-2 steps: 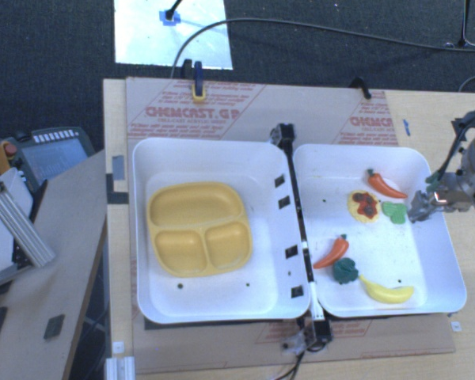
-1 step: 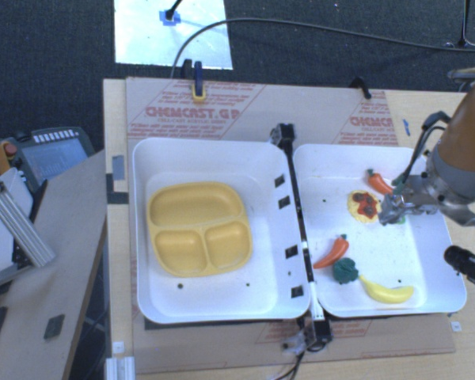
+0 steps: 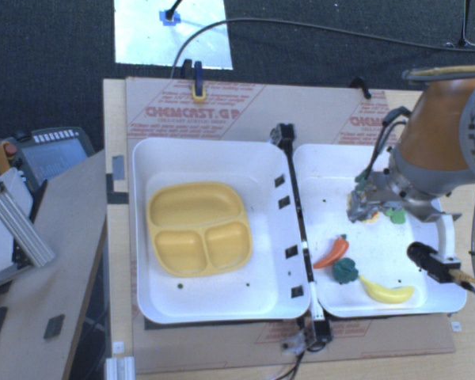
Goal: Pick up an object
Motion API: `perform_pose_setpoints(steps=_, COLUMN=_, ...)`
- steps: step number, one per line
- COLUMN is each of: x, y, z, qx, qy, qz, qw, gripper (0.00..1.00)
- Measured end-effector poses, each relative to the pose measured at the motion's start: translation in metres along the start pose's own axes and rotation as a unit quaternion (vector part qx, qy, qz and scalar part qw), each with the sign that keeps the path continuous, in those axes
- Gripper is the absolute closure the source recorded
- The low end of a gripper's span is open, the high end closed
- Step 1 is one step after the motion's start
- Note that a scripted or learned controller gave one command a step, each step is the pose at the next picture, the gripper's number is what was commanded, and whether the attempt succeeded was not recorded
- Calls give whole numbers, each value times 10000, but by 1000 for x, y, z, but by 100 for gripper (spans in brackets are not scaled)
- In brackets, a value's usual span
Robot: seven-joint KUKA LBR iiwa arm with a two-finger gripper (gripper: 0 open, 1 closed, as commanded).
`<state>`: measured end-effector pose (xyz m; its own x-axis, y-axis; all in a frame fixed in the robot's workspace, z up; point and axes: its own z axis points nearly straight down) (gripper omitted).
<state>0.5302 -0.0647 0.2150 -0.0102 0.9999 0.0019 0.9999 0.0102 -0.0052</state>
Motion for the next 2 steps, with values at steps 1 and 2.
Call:
perform_pose_setpoints(steps=1, x=45, y=12, z=1, qx=-7, qy=-4, qz=3, qw=10000, gripper=100)
perform_pose_setpoints(steps=2, x=91, y=8, z=-4, qx=-6, qy=-6, qz=1, qw=10000, gripper=100)
